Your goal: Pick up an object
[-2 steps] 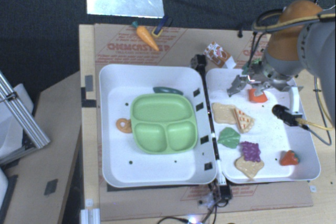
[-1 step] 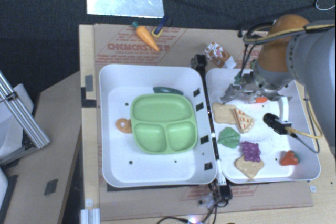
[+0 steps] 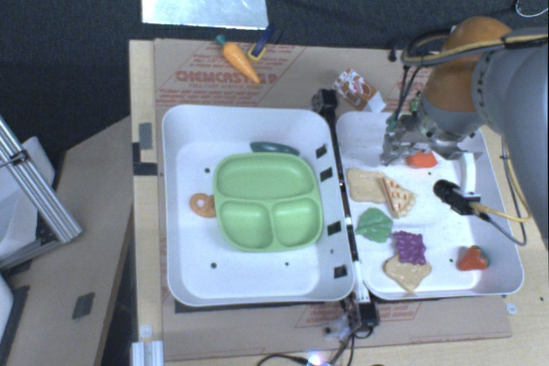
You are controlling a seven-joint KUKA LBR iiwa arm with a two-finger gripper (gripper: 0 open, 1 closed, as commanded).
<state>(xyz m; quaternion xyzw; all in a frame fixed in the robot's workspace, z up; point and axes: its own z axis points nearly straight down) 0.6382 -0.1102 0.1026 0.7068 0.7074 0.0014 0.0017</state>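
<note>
- Reaching in from the tabletop's right edge, the grey arm (image 3: 513,90) holds its pincer (image 3: 395,148) low over the far half of the right bin (image 3: 442,231). Whether the pincer is released or clenched cannot be told.
- Bare white floor lies round the pincer toward the right bin's far-left corner. More bare floor runs along the wall on the tabletop's right-edge side.
- The orange piece (image 3: 422,159) lies just beside the pincer, on the side toward the tabletop's right edge. It is a short oblong with its long axis roughly parallel to the tabletop's far edge. Which end leads cannot be told.
- The right bin also holds a tan cracker (image 3: 365,183) touching a waffle wedge (image 3: 400,196). Toward the near edge lie a green leaf (image 3: 375,225), purple grapes (image 3: 409,247) and a tan cookie (image 3: 407,272). A red strawberry (image 3: 473,257) sits near the near-right corner.
- The left bin (image 3: 184,150) carries a green divided plate (image 3: 266,201) at its middle. An orange ring (image 3: 203,205) lies just beside the plate, and a dark green piece (image 3: 274,147) shows behind its far rim.
- A carrot (image 3: 240,62) and a small packet (image 3: 354,88) lie outside the bins, toward the far edge.
</note>
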